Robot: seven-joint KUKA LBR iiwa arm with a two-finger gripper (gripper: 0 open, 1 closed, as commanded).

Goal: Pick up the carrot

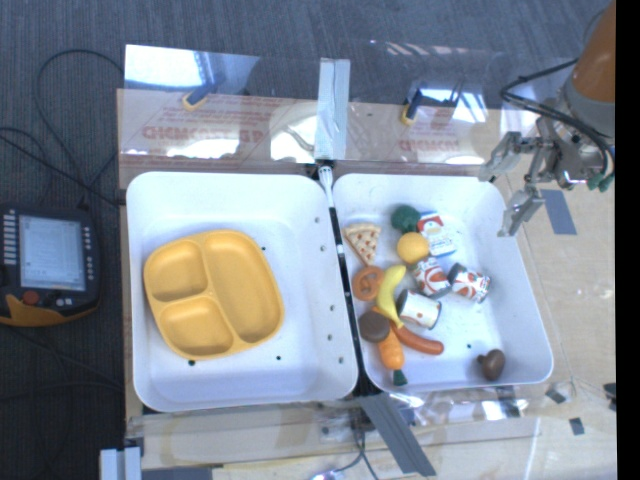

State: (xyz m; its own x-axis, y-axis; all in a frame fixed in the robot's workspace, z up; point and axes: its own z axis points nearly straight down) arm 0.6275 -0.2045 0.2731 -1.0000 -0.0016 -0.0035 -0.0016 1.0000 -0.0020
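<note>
The carrot is a small orange piece with a green tip. It lies near the front edge of the right bin, beside an orange-red sausage and below a brown round piece. My gripper hangs over the right bin's far right corner, well away from the carrot. Its fingers are spread open with nothing between them.
The right bin also holds a pizza slice, a green piece, a lemon, a banana, small cans and a brown lump. A yellow divided plate lies in the left bin.
</note>
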